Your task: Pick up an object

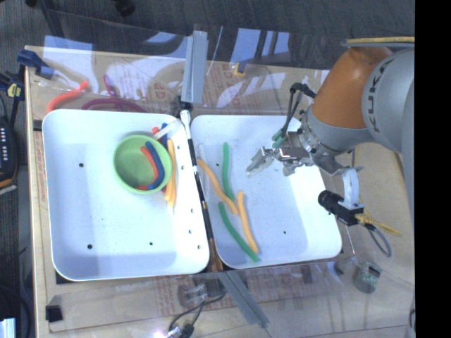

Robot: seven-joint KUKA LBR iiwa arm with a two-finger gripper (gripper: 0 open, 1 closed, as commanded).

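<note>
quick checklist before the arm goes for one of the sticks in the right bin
1. Target in the bin: ok. Green and orange sticks lie in the left part of the right bin.
2. Gripper free of load: ok. Nothing sits between the fingers of the gripper.
3. Fingers open: ok, they look spread.
4. Gripper over a target: not ok. It hangs to the right of the upper green stick, apart from it.
5. Target standing alone: not ok. The sticks overlap and touch each other.
6. Room by the bin wall: cannot tell. One orange stick lies close to the divider.
</note>
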